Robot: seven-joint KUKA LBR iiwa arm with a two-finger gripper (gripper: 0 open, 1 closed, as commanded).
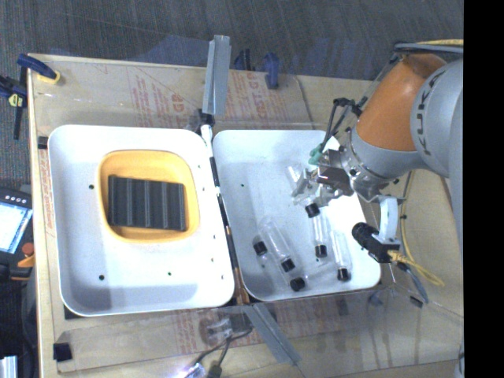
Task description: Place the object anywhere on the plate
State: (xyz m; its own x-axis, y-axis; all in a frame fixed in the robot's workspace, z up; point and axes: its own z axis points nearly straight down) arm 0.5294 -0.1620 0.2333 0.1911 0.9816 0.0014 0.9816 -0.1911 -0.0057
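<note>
Two white bins sit side by side; the left bin (71, 211) holds a yellow plate (150, 194). Over the right bin (252, 179), the gripper (313, 181) hovers; its grip state cannot be told. Several clear vials (319, 231) with black caps lie below it in that bin.

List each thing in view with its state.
Plate: in the left bin, flat, bearing a dark ridged insert.
Vials: clear, black-capped, lying loose in the right bin.
Gripper: low over the right bin, above the vials.
</note>
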